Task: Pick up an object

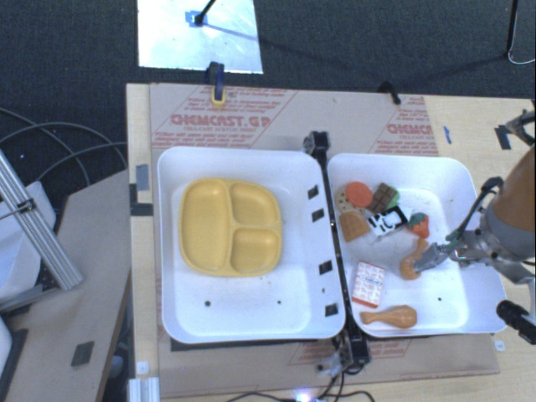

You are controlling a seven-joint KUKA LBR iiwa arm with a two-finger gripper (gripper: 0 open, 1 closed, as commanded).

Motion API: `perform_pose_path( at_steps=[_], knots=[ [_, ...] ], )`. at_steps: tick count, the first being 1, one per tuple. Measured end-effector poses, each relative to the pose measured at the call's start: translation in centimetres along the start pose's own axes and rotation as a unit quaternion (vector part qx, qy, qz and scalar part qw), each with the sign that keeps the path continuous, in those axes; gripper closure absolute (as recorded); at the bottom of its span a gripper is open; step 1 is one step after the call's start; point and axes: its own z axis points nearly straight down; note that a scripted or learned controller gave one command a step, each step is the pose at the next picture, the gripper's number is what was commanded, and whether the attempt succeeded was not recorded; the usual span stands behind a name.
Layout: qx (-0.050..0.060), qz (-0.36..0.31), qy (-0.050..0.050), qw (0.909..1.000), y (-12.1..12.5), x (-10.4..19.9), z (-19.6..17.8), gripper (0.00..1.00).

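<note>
Fingers on the gripper [434, 256] look close together, but I cannot tell if they pinch anything; the white bin [452, 172] lies under them; the small brown toy [411, 263] sits right at their tips, standing longways (maybe touching); the chicken leg [389, 316] lies below, the card [368, 284] beside.
</note>
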Motion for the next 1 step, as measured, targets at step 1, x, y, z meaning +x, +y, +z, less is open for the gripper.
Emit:
perform_pose_path(
  at_steps=[1],
  knots=[
    [0.001,0.0,0.001,1.0,-0.07,-0.37,5.3,0.0]
  ],
)
